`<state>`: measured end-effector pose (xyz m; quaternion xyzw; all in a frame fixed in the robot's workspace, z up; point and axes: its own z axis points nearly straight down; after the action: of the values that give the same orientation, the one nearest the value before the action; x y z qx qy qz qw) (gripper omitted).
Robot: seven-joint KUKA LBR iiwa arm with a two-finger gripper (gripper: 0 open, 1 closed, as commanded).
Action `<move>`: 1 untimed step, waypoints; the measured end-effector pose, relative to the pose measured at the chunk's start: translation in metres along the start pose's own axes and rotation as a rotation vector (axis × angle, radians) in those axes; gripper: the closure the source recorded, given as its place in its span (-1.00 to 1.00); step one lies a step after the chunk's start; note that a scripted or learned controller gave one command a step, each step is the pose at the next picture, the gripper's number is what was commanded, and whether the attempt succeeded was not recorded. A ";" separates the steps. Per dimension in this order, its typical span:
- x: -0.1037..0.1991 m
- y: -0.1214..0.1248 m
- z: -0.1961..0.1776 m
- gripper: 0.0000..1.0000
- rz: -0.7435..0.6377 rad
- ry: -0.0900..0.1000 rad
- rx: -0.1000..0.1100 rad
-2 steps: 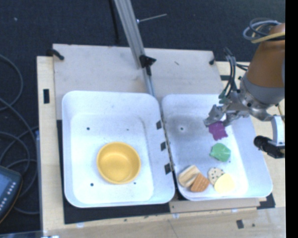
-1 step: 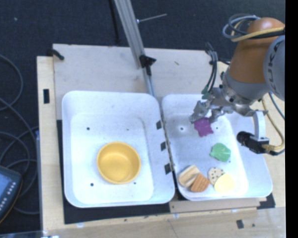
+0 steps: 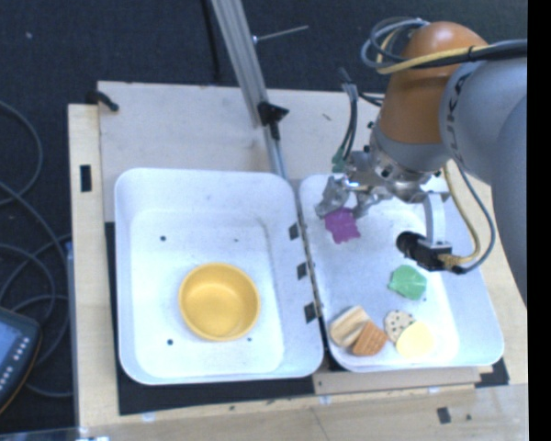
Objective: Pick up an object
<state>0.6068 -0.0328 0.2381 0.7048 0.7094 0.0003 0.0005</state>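
Purple toy (image 3: 342, 226): in the upper left part of the right bin (image 3: 473, 324), close to the wall beside the left bin (image 3: 138, 246), right at the tip of the end effector (image 3: 348, 197). Touching it or merely just below it: cannot tell from this slant. End effector open or closed: cannot tell either, since its tip merges with the toy's top edge.

Judged as the grasp step, with no lift confirmed. To do it well:
- Centre over the toy's middle rather than its near edge, since an off-centre pinch would likely squirt so small a piece sideways.
- Keep clear of the bin wall to the left; little room there.
- Close across the narrowest span, then rise straight up, slowly, and check that the toy comes along.
- Leave alone the green piece (image 3: 408, 281), well apart lower right, and the cluster along the bin's front: a tan block (image 3: 348, 322), an orange piece (image 3: 371, 340), a speckled piece (image 3: 399, 321), a yellow one (image 3: 417, 340).
- Ignore the yellow bowl (image 3: 219, 299) in the left bin.

Look of the toy: small, magenta-purple, roughly blocky with an uneven, lobed outline; matte, no shine. Probably light and rigid plastic or foam. Exact shape too small to make out.
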 end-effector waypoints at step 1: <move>0.052 0.019 -0.010 1.00 -0.002 0.003 -0.001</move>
<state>0.6257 0.0194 0.2483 0.7040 0.7102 0.0017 0.0000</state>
